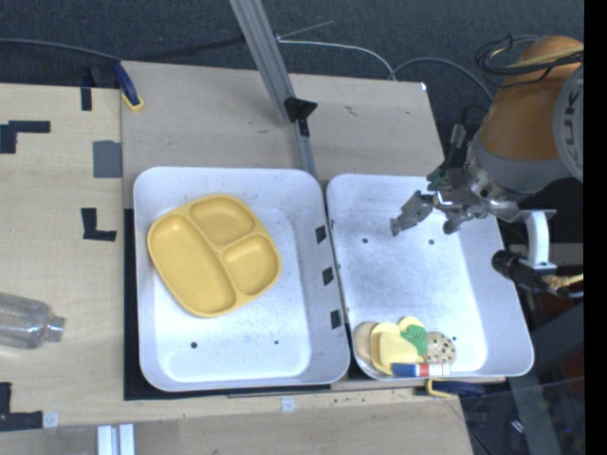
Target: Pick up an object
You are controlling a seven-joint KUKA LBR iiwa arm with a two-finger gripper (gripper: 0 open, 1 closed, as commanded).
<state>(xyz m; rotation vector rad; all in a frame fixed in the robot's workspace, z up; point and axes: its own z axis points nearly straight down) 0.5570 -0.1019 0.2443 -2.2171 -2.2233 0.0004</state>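
Note:
A yellow divided plate (213, 252) lies in the left bin (166, 358). In the front left corner of the right bin (493, 292) sits a small heap of objects (406, 346): pale yellow pieces, a green piece, a speckled round one and a red, white and blue stick. My gripper (429, 222) hangs over the back half of the right bin, well behind the heap. Its two dark fingers (406, 220) are spread apart and open, with nothing between them.
A clear plastic bottle (27, 321) lies on the bench at the far left. A grey metal bar (264, 44) slants down to the back edge between the bins. Cables (360, 53) run along the dark floor behind.

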